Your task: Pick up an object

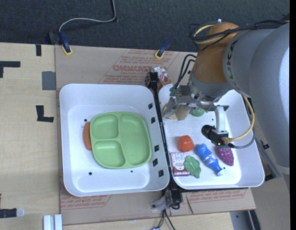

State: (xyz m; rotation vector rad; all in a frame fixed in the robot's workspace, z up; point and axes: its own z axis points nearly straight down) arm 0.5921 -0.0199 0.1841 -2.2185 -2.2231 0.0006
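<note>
- Toy pieces lay in the right bin point(248, 178), any of them fair game for the pick: an orange-red piece point(185, 143), a blue bottle point(208, 159) just right of it, purple grapes point(225, 155) past the bottle, a green leafy piece point(192, 166) below the orange-red one, and a small printed card point(178, 163) touching the leafy piece
- By the look of them they were light, hard plastic, smooth and apt to skid on the slick bin floor; none seemed fragile
- The orange-red piece stood slightly apart from the rest, so a grip across its short width looked easiest; the bottle would take a pinch across its body, not along it
- The hand point(180, 110) hung low above the orange-red piece, near the divider between the bins; I could not tell how wide it stood, nor whether a tan shape under it was held
- A green piece point(197, 112) showed just right of the hand
- Across the divider, the left bin point(71, 176) carried a green divided plate point(121, 139) with an orange thing point(86, 135) tucked against its far edge
</note>
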